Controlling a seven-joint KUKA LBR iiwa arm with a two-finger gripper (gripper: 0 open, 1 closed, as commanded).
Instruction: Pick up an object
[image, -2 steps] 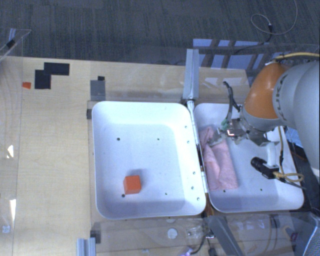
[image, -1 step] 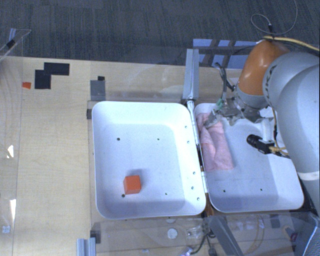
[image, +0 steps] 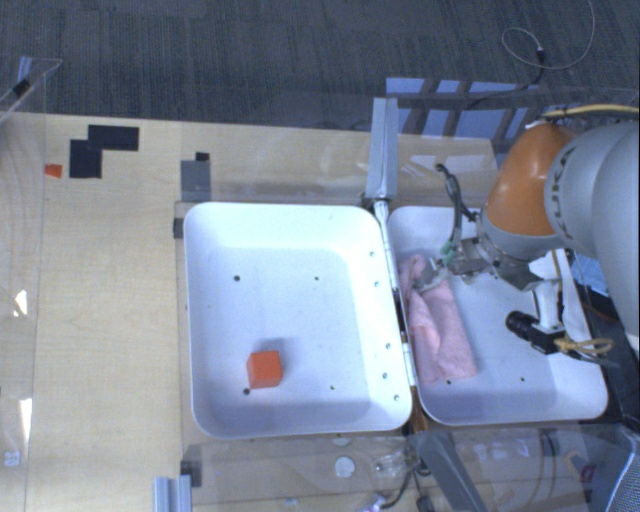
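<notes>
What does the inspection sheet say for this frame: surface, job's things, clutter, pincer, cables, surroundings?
Surface: wooden bench bearing left bin and right bin.
Job's things: orange block in left bin; pink cloth in right bin.
Clutter: nothing seen.
Pincer: pincer over the cloth's upper end; grasp unclear.
Cables: black cable at the wrist; thin loop on the floor.
Surroundings: black tape marks, dark carpet.
</notes>
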